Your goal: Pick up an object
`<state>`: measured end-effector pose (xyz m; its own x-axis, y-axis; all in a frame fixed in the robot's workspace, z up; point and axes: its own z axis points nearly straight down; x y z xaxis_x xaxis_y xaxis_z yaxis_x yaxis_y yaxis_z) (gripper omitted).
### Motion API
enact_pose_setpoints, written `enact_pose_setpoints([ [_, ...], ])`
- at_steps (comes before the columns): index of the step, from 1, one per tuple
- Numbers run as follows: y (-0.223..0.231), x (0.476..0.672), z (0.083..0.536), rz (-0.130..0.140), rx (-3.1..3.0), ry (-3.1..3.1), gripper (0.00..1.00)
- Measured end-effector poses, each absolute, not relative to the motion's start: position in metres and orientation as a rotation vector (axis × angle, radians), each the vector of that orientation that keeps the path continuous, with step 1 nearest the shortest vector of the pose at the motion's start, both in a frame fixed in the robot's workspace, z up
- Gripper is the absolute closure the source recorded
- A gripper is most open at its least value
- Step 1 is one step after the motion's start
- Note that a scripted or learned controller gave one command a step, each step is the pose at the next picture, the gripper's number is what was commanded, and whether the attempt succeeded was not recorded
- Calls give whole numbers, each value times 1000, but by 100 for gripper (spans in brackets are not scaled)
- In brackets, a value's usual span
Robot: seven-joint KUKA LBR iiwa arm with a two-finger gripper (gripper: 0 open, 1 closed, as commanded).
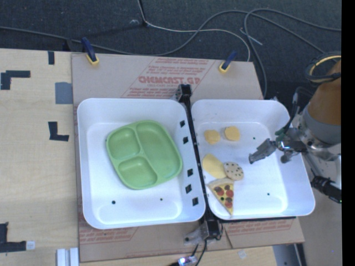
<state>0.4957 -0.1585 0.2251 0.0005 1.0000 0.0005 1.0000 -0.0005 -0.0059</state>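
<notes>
The right bin [294, 201] holds several toy foods. Two round yellow biscuits [212, 137] [232, 133] lie near its far left. Closer to the front lie a yellow wedge [213, 165], a chocolate-chip cookie [233, 171] and a pizza slice [223, 194]. My gripper [273, 154] hangs over the right part of this bin, right of the cookie and apart from all the food. Its fingers are open, one dark finger [259, 153] pointing left, and there is nothing between them.
In the left bin [91, 204] a green divided plate [144, 154] lies flat. A black divider [191, 154] runs between the bins. Two clamps [89, 53] [227, 62] pin the cardboard sheet at the back. Cables trail over the dark floor behind.
</notes>
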Motion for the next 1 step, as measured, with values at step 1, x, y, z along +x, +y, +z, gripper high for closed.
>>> enact_pose_setpoints([
  [1, -157, 493, 181, 6, -2218, -2218, 0],
])
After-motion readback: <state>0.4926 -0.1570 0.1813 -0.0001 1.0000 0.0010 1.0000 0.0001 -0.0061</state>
